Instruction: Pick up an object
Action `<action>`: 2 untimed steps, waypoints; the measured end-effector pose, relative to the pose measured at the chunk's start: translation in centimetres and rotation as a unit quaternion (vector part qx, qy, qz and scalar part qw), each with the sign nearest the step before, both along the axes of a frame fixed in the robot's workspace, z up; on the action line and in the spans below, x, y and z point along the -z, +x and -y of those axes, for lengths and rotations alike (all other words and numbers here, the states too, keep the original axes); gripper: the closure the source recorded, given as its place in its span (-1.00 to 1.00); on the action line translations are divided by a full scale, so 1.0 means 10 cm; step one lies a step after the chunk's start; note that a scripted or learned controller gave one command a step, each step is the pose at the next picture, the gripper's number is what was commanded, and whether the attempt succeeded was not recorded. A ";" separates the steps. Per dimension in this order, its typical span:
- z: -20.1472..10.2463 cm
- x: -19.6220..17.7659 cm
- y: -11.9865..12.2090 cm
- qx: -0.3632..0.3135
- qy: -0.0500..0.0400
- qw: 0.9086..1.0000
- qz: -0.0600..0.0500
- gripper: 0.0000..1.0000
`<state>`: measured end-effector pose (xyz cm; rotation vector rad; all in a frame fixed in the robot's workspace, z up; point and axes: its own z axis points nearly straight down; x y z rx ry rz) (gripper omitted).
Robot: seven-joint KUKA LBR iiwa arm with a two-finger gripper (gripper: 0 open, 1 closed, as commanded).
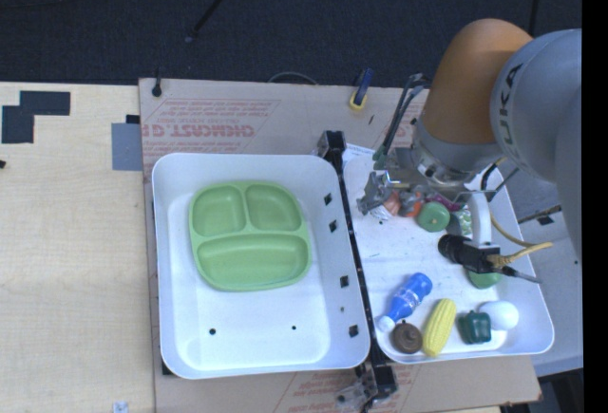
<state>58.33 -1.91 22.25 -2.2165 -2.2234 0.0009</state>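
Two shallow white bins (180, 212): left one has a green divided plastic plate (250, 235). Gripper (375, 196) low at the right bin's 10 o'clock, finger state unreadable. Yellow toy corn cob (438, 327) at 6 o'clock, blue bottle (408, 295) just beside it.

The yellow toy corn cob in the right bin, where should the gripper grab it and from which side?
Grip the yellow toy corn cob across its narrow middle, coming straight down from above. It lies flat and elongated, with the small brown round piece close on its left, so close across the width.
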 end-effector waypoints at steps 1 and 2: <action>-0.44 0.06 0.22 0.000 0.000 1.000 0.000 1.00; -0.56 -0.16 0.33 0.001 0.000 1.000 0.001 1.00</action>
